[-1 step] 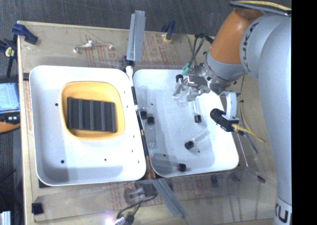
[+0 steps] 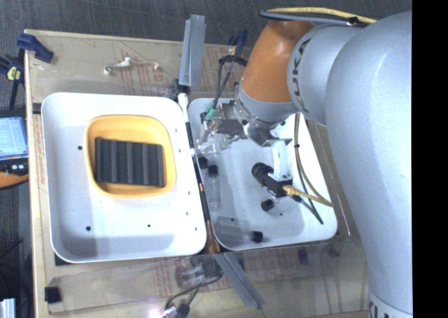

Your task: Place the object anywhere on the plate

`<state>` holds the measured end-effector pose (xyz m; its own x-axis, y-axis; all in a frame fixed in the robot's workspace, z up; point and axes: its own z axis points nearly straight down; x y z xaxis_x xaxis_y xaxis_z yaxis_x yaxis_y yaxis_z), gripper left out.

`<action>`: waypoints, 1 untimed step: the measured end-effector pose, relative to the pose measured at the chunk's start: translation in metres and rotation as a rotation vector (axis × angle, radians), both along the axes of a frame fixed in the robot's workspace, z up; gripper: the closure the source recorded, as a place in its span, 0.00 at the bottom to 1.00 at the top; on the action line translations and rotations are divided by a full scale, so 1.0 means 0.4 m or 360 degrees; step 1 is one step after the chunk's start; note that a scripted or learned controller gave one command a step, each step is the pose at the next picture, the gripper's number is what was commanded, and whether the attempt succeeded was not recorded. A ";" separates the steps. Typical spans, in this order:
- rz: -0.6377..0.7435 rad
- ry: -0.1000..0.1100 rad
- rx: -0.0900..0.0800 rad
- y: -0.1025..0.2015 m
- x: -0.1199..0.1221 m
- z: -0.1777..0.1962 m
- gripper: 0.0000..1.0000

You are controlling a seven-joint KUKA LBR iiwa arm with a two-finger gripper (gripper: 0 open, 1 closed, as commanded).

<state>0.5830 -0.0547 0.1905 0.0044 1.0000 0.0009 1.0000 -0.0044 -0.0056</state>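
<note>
A yellow plate (image 2: 129, 127) with rounded corners lies in the left bin (image 2: 70, 225). A dark grey ribbed rectangle (image 2: 130, 162) covers its middle. My gripper (image 2: 212, 132) is low over the far left corner of the right bin (image 2: 315, 222), close to the wall shared by the two bins. The grey arm with its orange band (image 2: 276, 57) hides the bin floor behind it. I cannot make out anything between the fingers.
Several small black pieces lie on the right bin's floor, two near the dividing wall (image 2: 204, 164) and others toward the front (image 2: 267, 204). A metal bar (image 2: 190, 50) stands on the bench behind the bins. Clamps and cables sit at the bench's edges.
</note>
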 end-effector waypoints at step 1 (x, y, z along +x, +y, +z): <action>0.0237 -0.0007 -0.0001 0.141 0.032 0.003 1.00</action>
